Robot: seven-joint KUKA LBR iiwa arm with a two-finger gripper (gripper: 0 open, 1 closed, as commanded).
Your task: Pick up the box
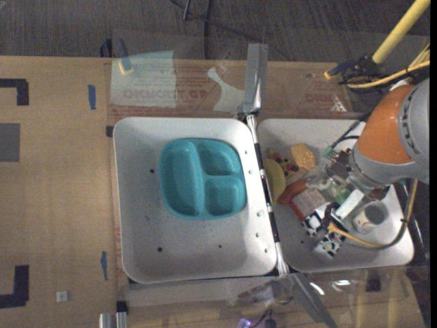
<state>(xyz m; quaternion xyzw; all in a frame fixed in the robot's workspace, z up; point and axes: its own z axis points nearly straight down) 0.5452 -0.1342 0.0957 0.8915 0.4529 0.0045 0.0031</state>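
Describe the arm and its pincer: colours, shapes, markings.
The arm is rounded and grey, with a broad orange band above the wrist. The pincer at its end looks pale and metallic. Its finer detail is blurred.

End effector (328, 186) over cluttered right bin (389, 251); teal plate (203, 178) in left bin (136, 238)

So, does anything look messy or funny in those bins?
Nothing looks spilled or broken. The teal tray sits slightly crooked in the left bin. In the right bin, the banana, the reddish box and other bits are jumbled together in a pile.
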